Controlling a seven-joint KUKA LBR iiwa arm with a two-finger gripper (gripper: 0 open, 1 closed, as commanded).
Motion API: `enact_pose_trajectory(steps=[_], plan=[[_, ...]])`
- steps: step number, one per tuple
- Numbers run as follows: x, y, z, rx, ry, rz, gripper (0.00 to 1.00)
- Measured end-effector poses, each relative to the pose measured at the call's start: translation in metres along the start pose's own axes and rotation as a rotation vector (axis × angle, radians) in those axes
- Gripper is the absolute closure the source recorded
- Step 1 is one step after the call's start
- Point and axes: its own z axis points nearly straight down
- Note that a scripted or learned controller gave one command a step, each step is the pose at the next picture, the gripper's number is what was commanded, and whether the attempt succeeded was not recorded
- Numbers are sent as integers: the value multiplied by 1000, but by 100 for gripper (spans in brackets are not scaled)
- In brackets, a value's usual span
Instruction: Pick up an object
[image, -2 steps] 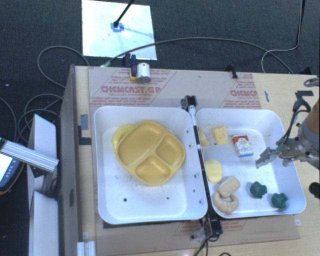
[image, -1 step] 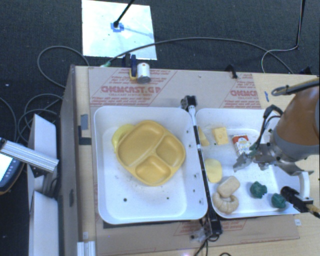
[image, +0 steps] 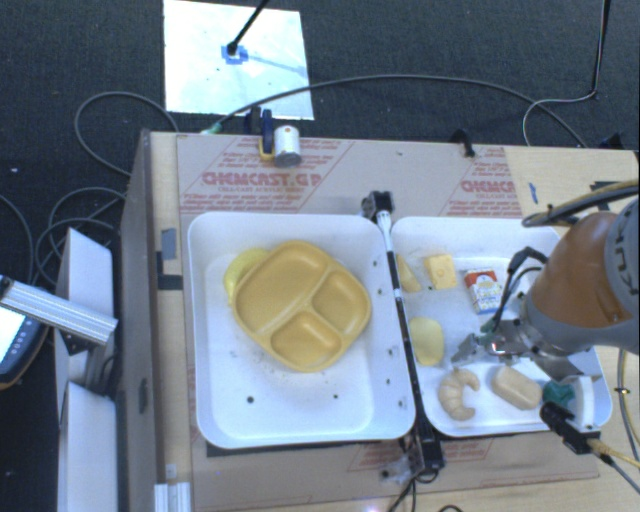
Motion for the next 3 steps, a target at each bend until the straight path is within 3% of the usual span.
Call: enact_pose_trajectory(steps=[1, 2, 3], plan=[[19, 95, -16, -2, 0, -2, 0], [10, 178, 10, 0, -1, -3, 0], [4, 156, 0, 0, -1, -1, 0]])
